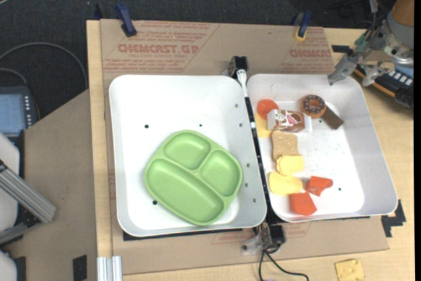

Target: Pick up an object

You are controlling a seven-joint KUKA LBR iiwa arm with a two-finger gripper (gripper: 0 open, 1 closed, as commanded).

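The jaws [346,70] hang above the right bin's [378,161] far corner; open or closed, I cannot tell. Just below lies the brown, pink-frosted donut [314,105].

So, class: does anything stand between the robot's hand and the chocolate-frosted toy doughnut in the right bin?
Nothing visible does. The hand hovers over the right white bin's far right corner, and the chocolate-frosted toy doughnut lies just beyond it, with bare bin floor between.
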